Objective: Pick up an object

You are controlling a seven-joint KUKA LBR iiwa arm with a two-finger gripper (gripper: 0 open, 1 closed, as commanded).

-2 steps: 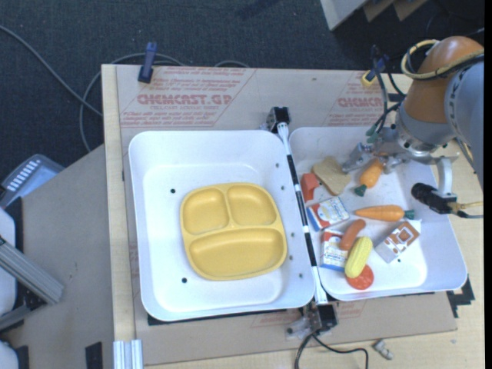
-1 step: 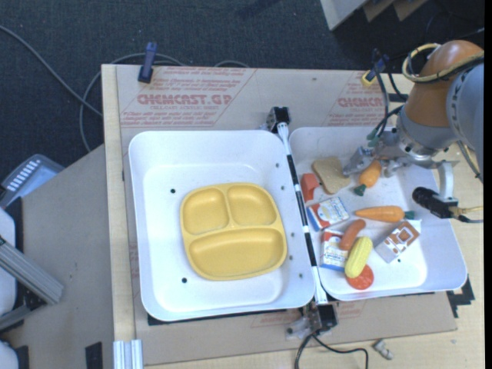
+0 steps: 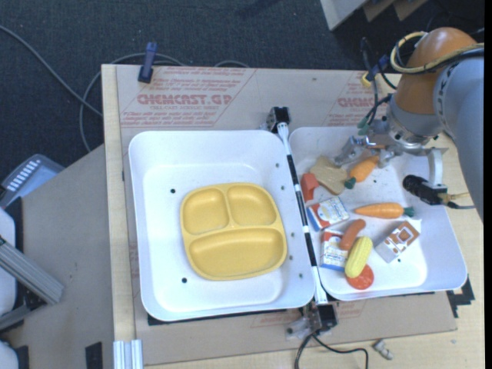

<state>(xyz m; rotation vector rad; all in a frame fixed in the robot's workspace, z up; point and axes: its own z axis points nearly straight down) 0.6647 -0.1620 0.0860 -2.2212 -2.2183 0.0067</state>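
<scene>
My gripper [image 3: 363,154] hangs over the back of the right bin [image 3: 446,271], reaching in from the right. Its two metal fingers [image 3: 344,157] stand spread apart, open. A small orange piece [image 3: 363,168] lies just below and between the fingertips, resting on the bin floor, and nothing is clamped. Further forward lie a carrot [image 3: 378,211], a yellow corn cob [image 3: 358,257], a brown sausage [image 3: 352,232] and a red slice [image 3: 362,278].
A tan flat piece [image 3: 329,177] and a red sausage [image 3: 309,184] lie left of the gripper near the dividing wall. Small printed packets [image 3: 330,211] and a white box [image 3: 400,239] sit mid-bin. The left bin [image 3: 154,160] holds a yellow divided plate [image 3: 231,231].
</scene>
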